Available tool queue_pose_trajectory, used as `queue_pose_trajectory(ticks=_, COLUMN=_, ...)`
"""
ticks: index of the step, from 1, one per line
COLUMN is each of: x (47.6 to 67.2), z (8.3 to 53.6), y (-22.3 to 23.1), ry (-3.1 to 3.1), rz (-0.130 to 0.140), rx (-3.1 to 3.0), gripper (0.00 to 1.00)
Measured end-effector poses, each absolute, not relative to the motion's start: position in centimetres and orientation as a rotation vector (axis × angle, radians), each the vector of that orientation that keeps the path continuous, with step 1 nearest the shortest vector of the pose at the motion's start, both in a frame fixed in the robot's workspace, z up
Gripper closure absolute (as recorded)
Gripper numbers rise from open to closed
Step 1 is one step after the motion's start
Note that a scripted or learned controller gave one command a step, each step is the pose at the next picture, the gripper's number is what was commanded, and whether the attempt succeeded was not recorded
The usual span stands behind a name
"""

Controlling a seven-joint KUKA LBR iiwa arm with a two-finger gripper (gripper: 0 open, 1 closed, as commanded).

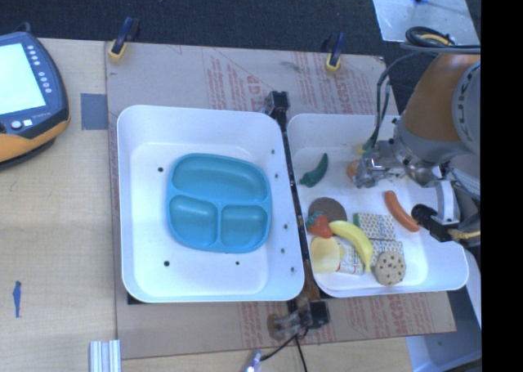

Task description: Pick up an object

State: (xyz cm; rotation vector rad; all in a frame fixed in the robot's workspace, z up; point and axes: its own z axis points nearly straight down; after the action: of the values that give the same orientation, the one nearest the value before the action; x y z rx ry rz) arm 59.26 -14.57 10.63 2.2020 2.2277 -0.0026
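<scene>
Two bins: we log blue tray [219,203] alone at left, toy food incl. banana [354,238] heaped right for picking; gripper [377,168] overhead, jaws' state unclear.

Bright even overhead light; mild glare on white bins [135,199]; soft shadows; slightly blurry, low resolution.
</scene>
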Motion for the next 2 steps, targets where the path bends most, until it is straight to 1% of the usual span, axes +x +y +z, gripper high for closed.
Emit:
queue_pose_trajectory(ticks=1, x=65.4, z=9.0, y=-17.3, ry=2.234, rz=-0.015, rx=2.225, gripper=0.00)
queue_pose_trajectory(ticks=2, x=65.7, z=21.8, y=-21.2, ry=2.224, rz=-0.001, rx=2.217, gripper=0.00)
